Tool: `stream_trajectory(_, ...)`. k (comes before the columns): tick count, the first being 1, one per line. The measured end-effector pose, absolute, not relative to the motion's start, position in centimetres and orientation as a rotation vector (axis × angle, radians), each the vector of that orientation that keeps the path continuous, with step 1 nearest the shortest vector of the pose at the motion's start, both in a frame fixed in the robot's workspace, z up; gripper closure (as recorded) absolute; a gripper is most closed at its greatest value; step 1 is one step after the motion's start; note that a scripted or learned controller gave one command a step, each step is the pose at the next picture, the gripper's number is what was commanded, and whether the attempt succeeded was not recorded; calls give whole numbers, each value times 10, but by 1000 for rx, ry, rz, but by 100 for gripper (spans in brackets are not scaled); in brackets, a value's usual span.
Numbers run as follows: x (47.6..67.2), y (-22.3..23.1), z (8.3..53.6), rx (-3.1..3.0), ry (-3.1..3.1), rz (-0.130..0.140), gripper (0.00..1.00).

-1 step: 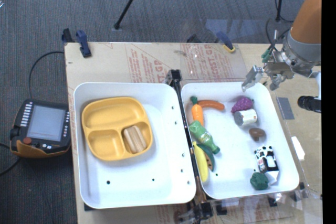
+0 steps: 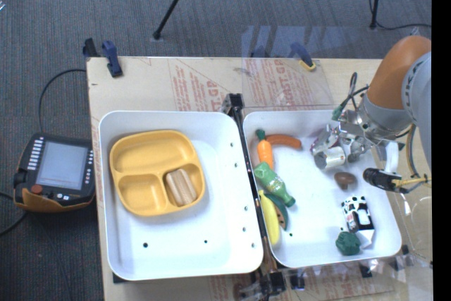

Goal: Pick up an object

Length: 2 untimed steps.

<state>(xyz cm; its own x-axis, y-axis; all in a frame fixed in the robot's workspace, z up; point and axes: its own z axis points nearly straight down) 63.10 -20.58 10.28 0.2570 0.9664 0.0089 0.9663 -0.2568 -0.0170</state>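
Your pick has not happened yet, as far as this view shows: every object lies on a bin floor. In the right bin (image 2: 310, 259), nearest the arm, a small brown lump (image 2: 344, 179) sits just below the gripper (image 2: 331, 149), close to it but apart. Further toward you lie a black-and-white carton (image 2: 357, 213) and a green lump (image 2: 347, 243), side by side near the front right corner.

Along the bin's left side runs a row of toy food: a sausage (image 2: 284, 142) at the back, a carrot (image 2: 264, 152) touching it, then a green bottle (image 2: 273, 184), then a banana (image 2: 270, 219) at the front.

The gripper hangs low over the back middle of the right bin, under the arm's orange band (image 2: 394, 77). The jaws are a blurred metallic cluster, and you cannot tell whether they are open, closed, or around anything.

The left bin (image 2: 134, 250) holds a yellow divided plate (image 2: 153, 169) with a bread roll (image 2: 181, 186) in its lower right compartment. Both bins rest on the bench (image 2: 169, 84).

What is left, by my judgement: closing on one object and lifting it clear.
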Motion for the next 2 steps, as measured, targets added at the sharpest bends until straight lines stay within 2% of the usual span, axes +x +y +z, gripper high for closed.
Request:
stream_trajectory(1,635,-207,118,-2478,-1918,0,100)
stream_trajectory(2,648,-158,237,-2634,-1723,-14,100)
